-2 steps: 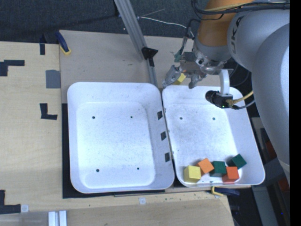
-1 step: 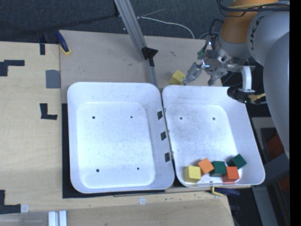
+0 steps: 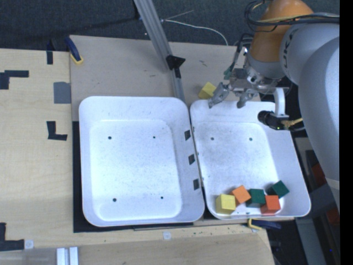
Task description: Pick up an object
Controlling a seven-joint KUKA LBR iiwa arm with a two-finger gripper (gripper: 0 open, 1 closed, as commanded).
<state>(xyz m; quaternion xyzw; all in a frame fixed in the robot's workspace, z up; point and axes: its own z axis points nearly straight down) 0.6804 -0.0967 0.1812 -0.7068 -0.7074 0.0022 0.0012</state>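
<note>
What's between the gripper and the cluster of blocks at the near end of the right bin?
In the camera view, bare white bin floor separates the two-finger gripper from the yellow cube, orange block, green blocks and red block.
</note>
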